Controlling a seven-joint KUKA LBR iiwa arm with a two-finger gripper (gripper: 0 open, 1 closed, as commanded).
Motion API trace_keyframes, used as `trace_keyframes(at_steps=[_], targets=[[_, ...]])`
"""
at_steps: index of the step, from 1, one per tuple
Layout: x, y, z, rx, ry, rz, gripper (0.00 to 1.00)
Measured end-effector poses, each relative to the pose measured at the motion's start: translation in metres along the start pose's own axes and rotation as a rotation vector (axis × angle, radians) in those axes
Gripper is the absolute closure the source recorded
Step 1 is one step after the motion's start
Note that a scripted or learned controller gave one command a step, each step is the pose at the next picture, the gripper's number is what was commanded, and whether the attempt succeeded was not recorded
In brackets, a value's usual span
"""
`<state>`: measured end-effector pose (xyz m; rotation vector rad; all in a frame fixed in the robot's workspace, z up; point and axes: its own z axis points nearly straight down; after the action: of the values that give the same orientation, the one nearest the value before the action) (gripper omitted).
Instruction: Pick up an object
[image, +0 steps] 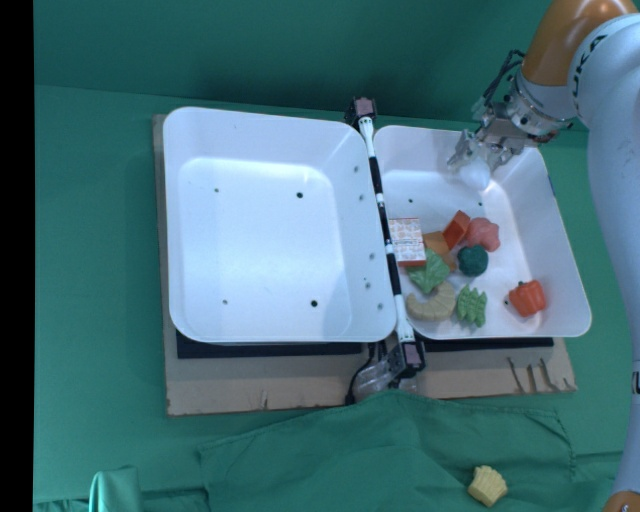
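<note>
A green cloth covers the bench, and on it a brown cardboard sheet (250, 395) carries two shallow white bins side by side. The left bin (190, 140) is the larger of the two as seen here. The right bin (560, 290) holds a loose cluster of small toys near its lower half.

My arm comes in from the right, orange band (565, 30) above the wrist, and my gripper (478, 158) hangs over the upper part of the right bin. A small white rounded object (474, 175) sits right at my fingertips, pale against the white bin; it seems to be pinched between my fingers, though white on white makes the contact hard to read.

Below me in that bin lie a small patterned box (407, 242) against the divider, red pieces (472, 232), a dark green ball (472, 260), a green leafy piece (430, 272), a tan crescent-shaped piece (431, 306), a second green leafy piece (471, 305) and an orange-red pepper-like toy (527, 297) near the right wall. These all lie well apart from my gripper.

Between the bins runs a black-and-white striped bar (380, 200). On the green cloth at the bottom, outside both bins, rests a small yellow toy (487, 486).
</note>
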<state>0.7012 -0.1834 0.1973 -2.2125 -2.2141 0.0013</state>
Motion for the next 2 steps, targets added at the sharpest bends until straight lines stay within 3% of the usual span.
trace_keyframes(at_steps=[1,2], targets=[[0.034,-0.028,-0.078,-0.019,-0.009,0.000,1.00],[-0.007,-0.086,-0.004,-0.003,-0.009,0.010,1.00]])
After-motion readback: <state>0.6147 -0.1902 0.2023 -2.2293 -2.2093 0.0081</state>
